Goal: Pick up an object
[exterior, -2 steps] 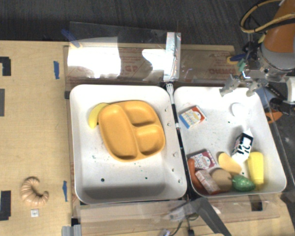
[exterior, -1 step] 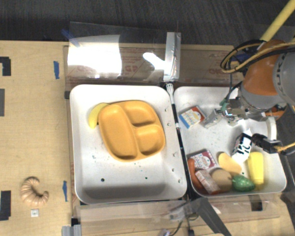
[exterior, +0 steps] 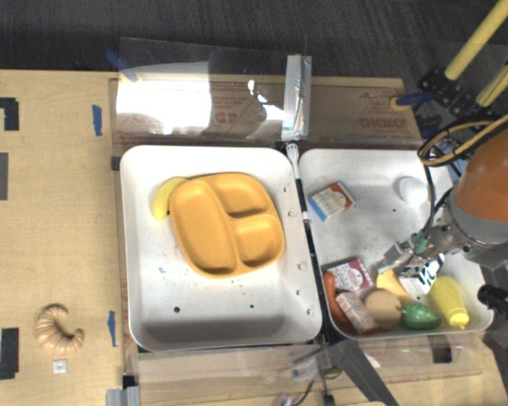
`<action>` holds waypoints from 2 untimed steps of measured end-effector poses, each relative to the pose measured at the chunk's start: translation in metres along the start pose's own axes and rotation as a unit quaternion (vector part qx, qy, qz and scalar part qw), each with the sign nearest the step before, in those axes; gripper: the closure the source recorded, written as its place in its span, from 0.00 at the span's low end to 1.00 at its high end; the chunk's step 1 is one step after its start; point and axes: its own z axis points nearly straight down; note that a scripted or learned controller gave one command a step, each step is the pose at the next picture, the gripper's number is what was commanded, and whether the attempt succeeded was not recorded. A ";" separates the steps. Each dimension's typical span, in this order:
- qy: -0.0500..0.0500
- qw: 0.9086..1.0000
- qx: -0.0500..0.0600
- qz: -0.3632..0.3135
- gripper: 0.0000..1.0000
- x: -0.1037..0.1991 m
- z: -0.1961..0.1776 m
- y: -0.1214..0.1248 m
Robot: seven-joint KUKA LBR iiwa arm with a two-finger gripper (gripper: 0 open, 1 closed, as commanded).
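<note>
Lying far to the left on the bare tabletop point(exterior: 51, 227) is a curled, pale brown pastry-like toy point(exterior: 59, 328), well apart from both bins. Next comes the left bin point(exterior: 144, 260), which holds an orange divided plate point(exterior: 227, 222) set at a slant, with a yellow banana point(exterior: 162, 197) peeking out from under its left edge. A few dark specks dot the white floor of that bin.

Across the divider, the right bin point(exterior: 364, 176) holds a small white and blue carton point(exterior: 331, 200) near its upper left. Along its near edge sits a crowded cluster: a pink and white packet point(exterior: 349, 275), a red strip-shaped item point(exterior: 337, 301) touching the bin's left wall, a tan potato-like lump point(exterior: 381, 304), a pale yellow wedge point(exterior: 391, 282), a green pepper point(exterior: 419, 315) and a yellow bottle point(exterior: 450, 300). These lie touching or just beside one another.

The tool point(exterior: 413, 256) hangs over this cluster, just above the wedge and near a black and white patterned piece point(exterior: 428, 269). The grey arm point(exterior: 491, 193) with its orange band reaches in from the right. Whether the tool is wide, narrow or gripping anything I cannot tell; it is too small and cluttered there.
</note>
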 end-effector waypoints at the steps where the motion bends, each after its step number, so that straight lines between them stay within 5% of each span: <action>1: -0.006 0.999 -0.007 -0.044 0.00 0.041 0.042 -0.005; 2: 0.000 0.995 -0.003 -0.102 0.00 0.095 -0.052 0.005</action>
